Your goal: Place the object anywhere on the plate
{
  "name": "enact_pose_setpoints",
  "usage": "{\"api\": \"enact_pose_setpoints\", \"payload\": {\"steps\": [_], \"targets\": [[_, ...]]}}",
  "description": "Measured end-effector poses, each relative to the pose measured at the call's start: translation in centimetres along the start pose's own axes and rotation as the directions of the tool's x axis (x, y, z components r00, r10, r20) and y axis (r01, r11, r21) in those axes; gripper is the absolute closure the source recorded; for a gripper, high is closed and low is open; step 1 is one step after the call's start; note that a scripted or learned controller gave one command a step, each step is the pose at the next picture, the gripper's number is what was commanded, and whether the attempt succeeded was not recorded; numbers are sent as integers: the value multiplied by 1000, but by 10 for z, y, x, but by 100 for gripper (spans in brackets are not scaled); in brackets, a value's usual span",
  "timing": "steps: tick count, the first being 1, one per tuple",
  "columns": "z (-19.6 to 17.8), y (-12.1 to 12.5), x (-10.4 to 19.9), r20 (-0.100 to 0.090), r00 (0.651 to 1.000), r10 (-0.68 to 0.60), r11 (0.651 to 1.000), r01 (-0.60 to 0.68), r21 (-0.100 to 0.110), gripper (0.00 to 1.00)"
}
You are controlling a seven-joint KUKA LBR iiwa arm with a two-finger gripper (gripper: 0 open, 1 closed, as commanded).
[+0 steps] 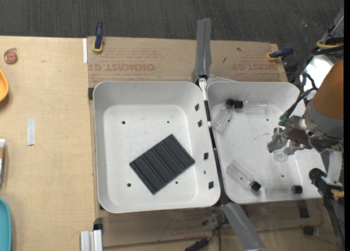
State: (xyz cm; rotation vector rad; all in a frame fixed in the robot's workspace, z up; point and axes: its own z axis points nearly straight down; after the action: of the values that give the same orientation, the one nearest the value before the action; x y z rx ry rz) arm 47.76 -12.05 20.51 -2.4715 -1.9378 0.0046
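The tool (280, 147) hovers over the right bin (246, 88) among clear vials; whether it grips one (280, 156) cannot be told. The ridged dark plate (162, 163) lies leftward, in the left bin (104, 135).

Printed cardboard behind the bins

You can read red lettering, upside down from this camera, on the cardboard sheet (164, 58) behind the left bin (101, 135): "CHEMCAST GP". A second red print behind the right bin (284, 88) is too faint to read.
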Motion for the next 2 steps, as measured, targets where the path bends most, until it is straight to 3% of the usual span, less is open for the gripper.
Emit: {"api": "enact_pose_setpoints", "payload": {"steps": [1, 2], "targets": [[1, -19, 75, 0, 999, -35, 999, 35, 2, 100], [-27, -35, 143, 1, 997, -81, 997, 81, 0, 100]]}}
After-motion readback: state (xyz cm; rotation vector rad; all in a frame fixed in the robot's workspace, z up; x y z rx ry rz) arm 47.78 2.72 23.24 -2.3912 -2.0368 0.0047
